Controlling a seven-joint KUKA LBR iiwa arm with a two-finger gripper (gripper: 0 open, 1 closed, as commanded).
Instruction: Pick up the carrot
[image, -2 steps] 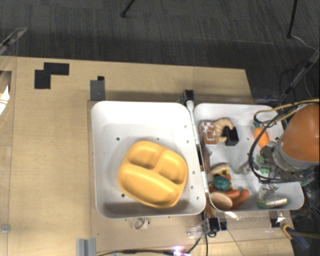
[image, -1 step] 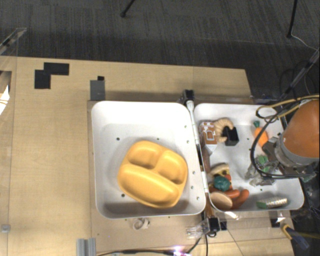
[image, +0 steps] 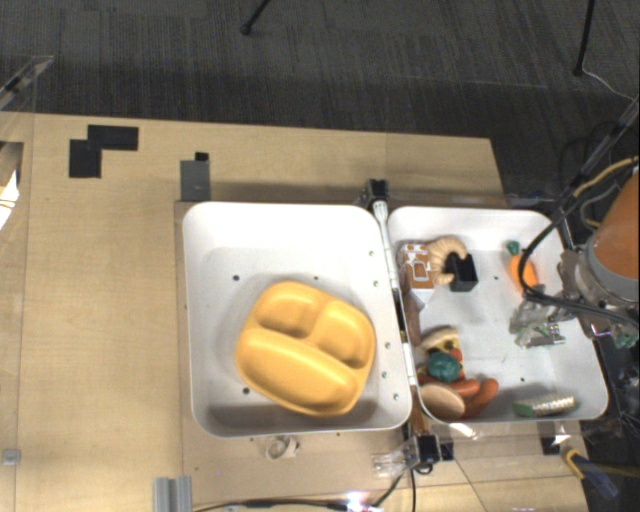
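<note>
Orange carrot (image: 523, 268) beside gripper (image: 537, 330), cables overhead

I can read no text, label, brand, number or sign anywhere in front of me. The small brown box (image: 420, 266) at the back left of my right bin (image: 590, 395) has pale markings on its face, but they are too small and blurred for me to make out as letters. The black shapes (image: 100, 148) on the bench (image: 90, 330) are plain blocks without writing.
</note>
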